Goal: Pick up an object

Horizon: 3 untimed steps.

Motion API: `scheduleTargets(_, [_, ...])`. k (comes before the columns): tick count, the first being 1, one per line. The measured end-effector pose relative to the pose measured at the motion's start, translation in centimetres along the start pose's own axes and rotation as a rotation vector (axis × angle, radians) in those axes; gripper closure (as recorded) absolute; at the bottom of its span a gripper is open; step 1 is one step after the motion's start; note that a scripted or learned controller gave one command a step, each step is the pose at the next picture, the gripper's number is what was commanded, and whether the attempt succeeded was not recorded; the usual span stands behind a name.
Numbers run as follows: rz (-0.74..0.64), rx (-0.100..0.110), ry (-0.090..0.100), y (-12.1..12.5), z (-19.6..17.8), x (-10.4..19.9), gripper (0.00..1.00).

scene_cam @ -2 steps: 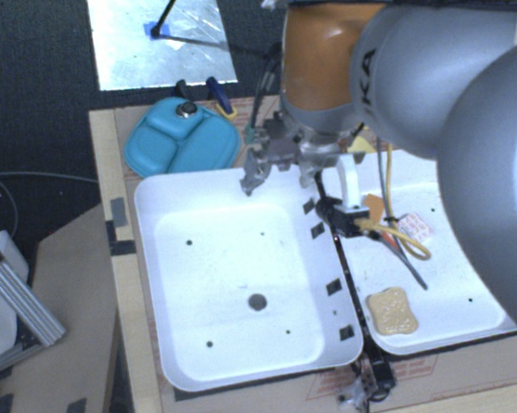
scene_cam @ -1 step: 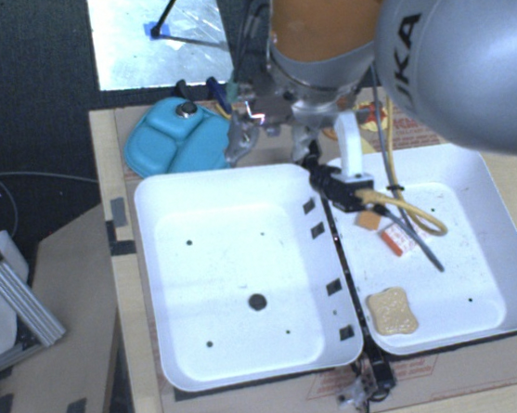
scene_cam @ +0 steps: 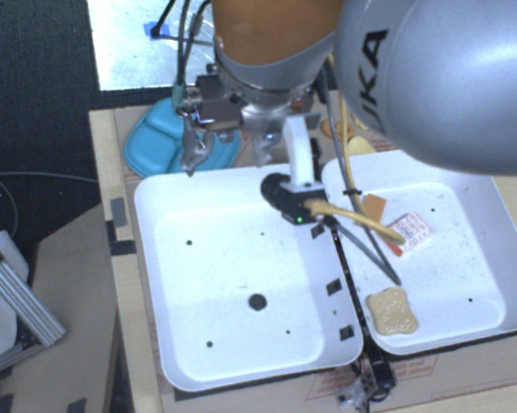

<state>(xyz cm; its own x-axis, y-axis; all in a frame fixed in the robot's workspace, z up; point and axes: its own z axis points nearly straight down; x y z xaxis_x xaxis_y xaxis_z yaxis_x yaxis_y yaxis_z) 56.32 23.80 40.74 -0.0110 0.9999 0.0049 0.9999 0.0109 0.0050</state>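
Note:
My gripper (scene_cam: 192, 155) hangs over the back edge of the left bin (scene_cam: 192, 349), close to its far left corner. Just behind it, outside the bin, lies a blue object (scene_cam: 159, 138). Nothing shows in the gripper's grasp. The right bin (scene_cam: 488, 247) holds a small white and red packet (scene_cam: 412, 230), an orange piece (scene_cam: 373, 205) and a beige slab (scene_cam: 392, 312) near the front. A small black round thing (scene_cam: 257, 302) sits on the floor of the left bin.
The big grey arm covers the upper right of the view and part of the right bin's back. A pale yellow thing (scene_cam: 360, 147) shows behind the right bin. A metal frame (scene_cam: 8, 297) stands to the left of the bench.

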Motion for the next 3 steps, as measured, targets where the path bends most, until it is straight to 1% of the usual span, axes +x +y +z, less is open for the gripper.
scheduleTargets(1, [0.001, -0.009, 0.005, -7.6, -13.4, -0.1, 0.0])
scheduleTargets(2, [0.017, 0.002, -0.005, -7.6, -12.9, -8.2, 0.0])
scheduleTargets(3, [0.013, 0.007, -0.006, -3.9, -6.7, -9.0, 0.0])
